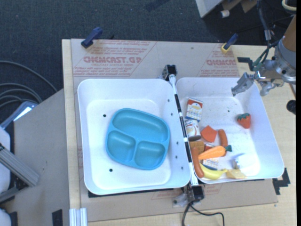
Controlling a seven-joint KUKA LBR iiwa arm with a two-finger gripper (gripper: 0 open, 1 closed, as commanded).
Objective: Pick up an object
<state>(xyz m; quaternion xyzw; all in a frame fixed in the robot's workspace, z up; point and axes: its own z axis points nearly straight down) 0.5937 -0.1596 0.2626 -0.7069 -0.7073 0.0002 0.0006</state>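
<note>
The gripper (251,84) is being held at the upper right of the frame, over the far right corner of the right bin (270,147). Its two fingers are being kept spread apart, and nothing is being pinched between them or touched by them.

Several small things are being carried in the right bin. A strawberry (243,120) is lying alone toward the right side, below the gripper and apart from it. Along the bin's left wall a small carton (194,110) is lying, and below it an orange wedge (209,134) and a sausage (223,138) are lying just beside each other. Lower still, a carrot (214,152) is resting across the pile, with a banana (209,173) at the bottom edge.

In the left bin (89,140) a blue divided plate (137,138) is being held, with three compartments.

Both bins are being borne by a desk (117,58) covered with printed cardboard, to which a blue clamp (91,37) and a yellow clamp (229,42) are fastened at the top edge. Dark carpet (37,22) is lying around it, and grey cables (21,86) are curling at the left.
</note>
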